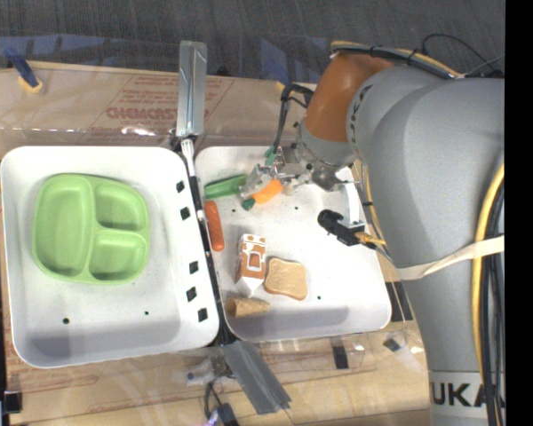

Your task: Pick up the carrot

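The small orange carrot with a green leafy end (264,193) lies tilted in the upper part of the right shallow white bin (360,304), and the tool (280,174) sits right over its upper end, touching or nearly so; whether the tool is spread or pinching, I cannot tell from here. Just left of the carrot is a green stick-shaped piece (223,185), and below that a red-orange sausage (214,224) along the bin's left wall. Lower down lie a small printed carton (252,256), a slice of toast (286,279) and a brown bread roll (248,307). The left white bin (18,327) holds a pale green divided plate (91,228).
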### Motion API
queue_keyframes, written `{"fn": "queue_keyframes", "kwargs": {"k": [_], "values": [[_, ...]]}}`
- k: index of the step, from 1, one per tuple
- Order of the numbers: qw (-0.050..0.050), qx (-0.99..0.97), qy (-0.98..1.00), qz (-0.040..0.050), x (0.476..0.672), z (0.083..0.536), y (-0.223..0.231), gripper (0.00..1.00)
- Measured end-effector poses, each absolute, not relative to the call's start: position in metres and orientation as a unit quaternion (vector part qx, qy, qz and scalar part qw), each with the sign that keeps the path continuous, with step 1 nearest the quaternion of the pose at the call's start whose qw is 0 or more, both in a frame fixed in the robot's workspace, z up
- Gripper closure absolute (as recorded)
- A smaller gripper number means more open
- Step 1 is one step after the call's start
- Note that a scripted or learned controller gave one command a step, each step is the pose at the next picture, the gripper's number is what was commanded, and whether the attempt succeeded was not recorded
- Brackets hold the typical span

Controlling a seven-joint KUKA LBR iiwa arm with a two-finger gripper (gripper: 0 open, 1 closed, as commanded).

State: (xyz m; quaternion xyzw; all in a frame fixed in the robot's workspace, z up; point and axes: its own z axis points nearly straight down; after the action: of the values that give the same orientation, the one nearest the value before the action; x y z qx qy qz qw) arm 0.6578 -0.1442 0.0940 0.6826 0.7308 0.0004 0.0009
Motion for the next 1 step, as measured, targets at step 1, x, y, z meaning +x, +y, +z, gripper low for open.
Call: {"fn": "queue_keyframes", "kwargs": {"k": [1], "values": [[-0.002,0.681,0.732,-0.002,0.6563,0.1029,-0.1436,1.0]]}}
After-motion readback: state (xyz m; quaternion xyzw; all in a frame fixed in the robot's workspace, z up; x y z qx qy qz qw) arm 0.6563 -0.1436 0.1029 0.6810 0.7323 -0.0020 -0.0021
